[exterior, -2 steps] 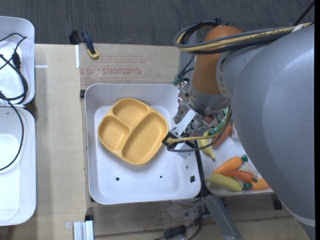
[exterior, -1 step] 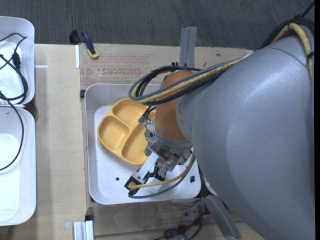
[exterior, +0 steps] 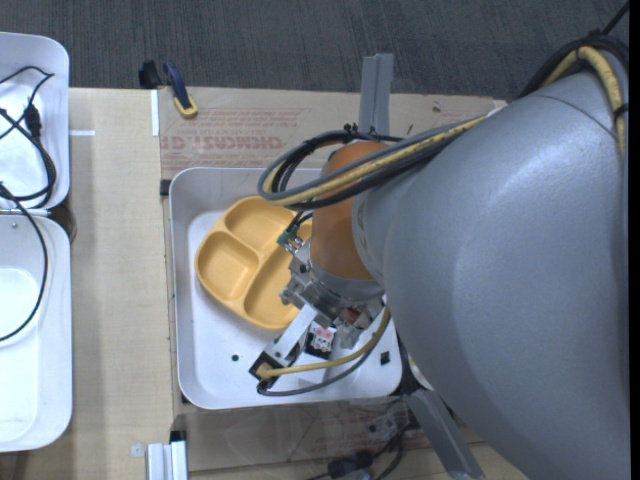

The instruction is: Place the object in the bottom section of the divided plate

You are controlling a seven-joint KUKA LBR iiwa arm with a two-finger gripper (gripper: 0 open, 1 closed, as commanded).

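Right now the yellow divided plate point(exterior: 235, 258) lies in the right bin point(exterior: 185, 308). The tool point(exterior: 305, 303) is over its lower-right rim, grip impossible to tell. Black cables point(exterior: 35, 163) are in the left bin point(exterior: 30, 388), on a brown counter point(exterior: 230, 128).

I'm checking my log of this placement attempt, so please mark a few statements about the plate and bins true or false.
1. Black cables cross the left bin. True.
2. The divided plate is yellow. True.
3. The plate lies in the left bin. False: it lies in the right bin, under the arm.
4. The arm covers part of the plate. True.
5. The plate lies upside down. False: its sections face up.
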